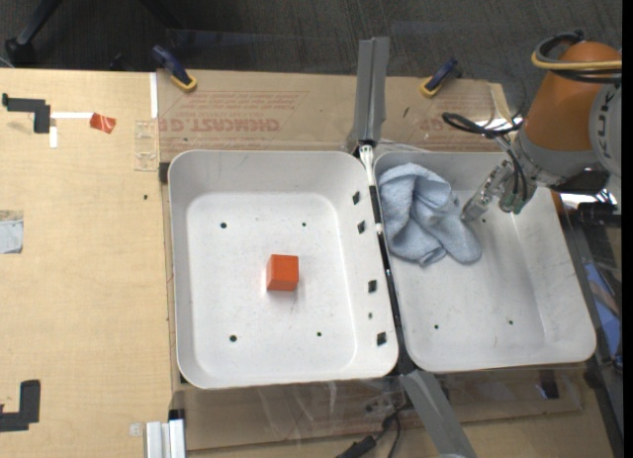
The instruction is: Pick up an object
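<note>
An orange-red block (283,273) lies in the middle of the left bin (198,248). A crumpled pale blue cloth (423,214) rests in the far left part of the right bin (554,337), against the divider. My gripper (483,201) hangs over the right bin's far side, just right of the cloth, its tips close to the cloth's right edge. The fingers are small and dark against the bin, and nothing shows between them.
A grey upright post (372,90) stands behind the seam between the bins. Two clamps (176,70) (439,78) hold the cardboard backing. A wooden board (69,248) with a small red tag (102,123) lies to the left.
</note>
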You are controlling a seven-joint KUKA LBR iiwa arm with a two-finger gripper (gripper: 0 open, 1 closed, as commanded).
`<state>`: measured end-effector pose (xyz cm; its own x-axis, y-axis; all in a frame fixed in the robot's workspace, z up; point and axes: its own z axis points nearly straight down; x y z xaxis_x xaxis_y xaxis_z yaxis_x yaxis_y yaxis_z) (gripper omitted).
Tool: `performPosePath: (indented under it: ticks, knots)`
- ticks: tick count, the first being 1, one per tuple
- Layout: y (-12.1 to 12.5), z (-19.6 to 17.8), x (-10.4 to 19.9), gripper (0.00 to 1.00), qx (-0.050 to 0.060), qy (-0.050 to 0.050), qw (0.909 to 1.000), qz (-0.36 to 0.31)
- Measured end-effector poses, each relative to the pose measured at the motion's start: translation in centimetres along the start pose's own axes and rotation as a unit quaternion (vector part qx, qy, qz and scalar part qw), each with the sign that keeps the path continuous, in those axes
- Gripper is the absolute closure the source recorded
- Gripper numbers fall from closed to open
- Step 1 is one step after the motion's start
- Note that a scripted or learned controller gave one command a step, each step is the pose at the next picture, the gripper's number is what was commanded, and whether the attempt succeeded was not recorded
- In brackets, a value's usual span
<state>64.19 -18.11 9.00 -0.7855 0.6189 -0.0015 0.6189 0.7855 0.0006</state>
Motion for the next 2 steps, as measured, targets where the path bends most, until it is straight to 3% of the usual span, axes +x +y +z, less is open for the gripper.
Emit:
performPosePath:
  ticks: [1, 2]
  knots:
    - [-3.1, 0.0, -2.6, 1.0, 0.0, 0.0, 0.9999, 0.012]
    - [-2.0, -1.1, -2.3, 1.0, 0.0, 0.0, 1.0, 0.003]
